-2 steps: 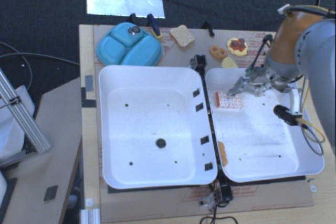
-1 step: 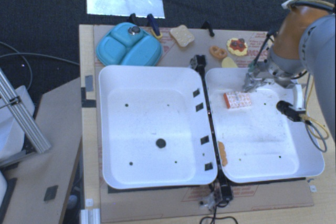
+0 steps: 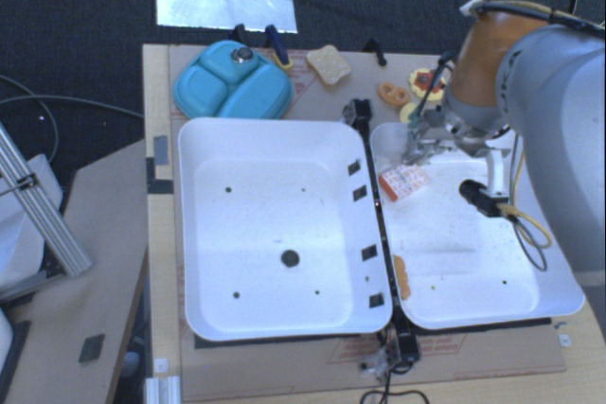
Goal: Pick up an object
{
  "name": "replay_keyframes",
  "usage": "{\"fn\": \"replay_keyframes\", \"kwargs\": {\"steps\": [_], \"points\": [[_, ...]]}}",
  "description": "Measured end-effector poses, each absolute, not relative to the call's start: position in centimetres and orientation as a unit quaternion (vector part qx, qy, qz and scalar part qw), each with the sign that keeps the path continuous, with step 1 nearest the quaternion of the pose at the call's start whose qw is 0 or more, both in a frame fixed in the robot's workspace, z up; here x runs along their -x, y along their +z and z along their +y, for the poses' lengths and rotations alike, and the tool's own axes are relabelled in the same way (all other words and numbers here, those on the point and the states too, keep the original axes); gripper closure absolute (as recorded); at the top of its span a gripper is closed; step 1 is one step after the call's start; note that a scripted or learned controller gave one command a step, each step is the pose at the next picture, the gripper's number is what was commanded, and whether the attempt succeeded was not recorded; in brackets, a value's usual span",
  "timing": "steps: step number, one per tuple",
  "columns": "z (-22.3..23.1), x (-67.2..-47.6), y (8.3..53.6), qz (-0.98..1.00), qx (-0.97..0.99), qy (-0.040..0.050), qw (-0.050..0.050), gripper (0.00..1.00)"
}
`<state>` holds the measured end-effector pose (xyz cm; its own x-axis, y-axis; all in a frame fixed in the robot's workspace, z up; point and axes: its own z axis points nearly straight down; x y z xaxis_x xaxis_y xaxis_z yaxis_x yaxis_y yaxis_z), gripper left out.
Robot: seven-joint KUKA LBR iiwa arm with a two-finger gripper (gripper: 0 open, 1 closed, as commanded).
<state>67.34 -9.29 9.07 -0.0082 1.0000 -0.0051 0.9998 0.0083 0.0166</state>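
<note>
A small red and white packet [image 3: 401, 183] lies flat in the right bin [image 3: 492, 293], near its back left corner. My gripper [image 3: 418, 152] hangs just above and behind the packet, pointing down at the bin floor, and nothing shows in its grasp. An orange-brown piece [image 3: 401, 277] rests against the right bin's left wall, toward the front. A small dark round thing [image 3: 290, 257] sits on the floor of the left bin [image 3: 218, 203].
Behind the bins lie a blue sectioned plate [image 3: 233, 82], a toast slice [image 3: 329, 64], a pretzel [image 3: 393, 94] and a yellow and red toy [image 3: 423, 80]. The arm's grey body covers the right bin's back right part.
</note>
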Motion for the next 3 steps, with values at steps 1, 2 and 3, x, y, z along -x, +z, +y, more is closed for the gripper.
{"fn": "replay_keyframes", "kwargs": {"steps": [1,2,3], "points": [[-8.9,-60.6,9.3,0.707,-0.707,0.0076,0.011,1.00],[-8.6,-61.4,9.0,0.708,-0.706,0.0031,0.006,1.00],[3.6,-63.6,19.2,0.712,-0.702,0.0064,0.003,1.00]]}}
